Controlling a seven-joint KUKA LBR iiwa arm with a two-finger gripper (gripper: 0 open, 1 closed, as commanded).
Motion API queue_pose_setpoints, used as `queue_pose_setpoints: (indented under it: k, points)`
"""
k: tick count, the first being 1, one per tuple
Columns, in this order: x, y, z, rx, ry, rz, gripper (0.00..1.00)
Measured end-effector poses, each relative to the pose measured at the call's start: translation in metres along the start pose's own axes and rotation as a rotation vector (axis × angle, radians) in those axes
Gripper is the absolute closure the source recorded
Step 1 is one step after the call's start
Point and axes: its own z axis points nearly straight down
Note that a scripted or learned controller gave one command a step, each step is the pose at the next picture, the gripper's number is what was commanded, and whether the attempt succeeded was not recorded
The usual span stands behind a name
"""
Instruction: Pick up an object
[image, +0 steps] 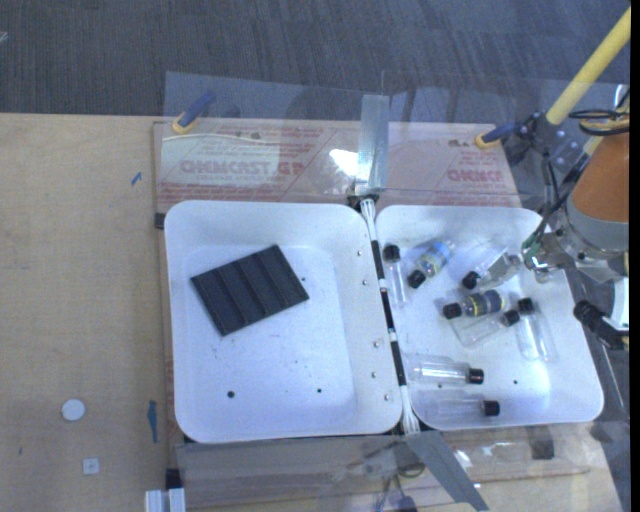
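- Two shallow white bins sit side by side on a tan wooden bench (80, 250); dark grey carpet-like floor runs along the top.
- Left bin (200, 400) holds one dark ridged slab (249, 288), lying flat and skewed, in the upper left part.
- Right bin (570, 395) holds clear vials with black caps, roughly eight, count unsure since clear glass blurs into the white.
- One vial with a blue label (432, 258) near the top middle, one vial with a dark amber band (480, 303) just below it, both in a loose cluster.
- Two long clear vials (445, 374) lie near the bottom edge of the right bin, roughly parallel, caps pointing right.
- Clear plastic sheet (300, 165) with red lettering behind the bins, held by two blue-and-yellow clamps (192, 112).
- One white disc (73, 409) lies on the bench far left.
- Yellow pole (596, 62) slants in the top right corner.
- Gripper (535, 258) sits over the upper right edge of the right bin, below the orange band (608, 185); cannot tell how far apart it is set, nothing seen held in it.
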Motion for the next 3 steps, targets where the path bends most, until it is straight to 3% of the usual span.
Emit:
queue_pose_setpoints:
  k: [1, 2, 3]
  points:
    - [0.020, -0.048, 0.018, 0.005, -0.002, 0.014, 0.00]
    - [0.037, -0.053, 0.031, 0.000, -0.004, 0.002, 0.00]
    - [0.037, -0.052, 0.021, -0.003, -0.001, 0.005, 1.00]
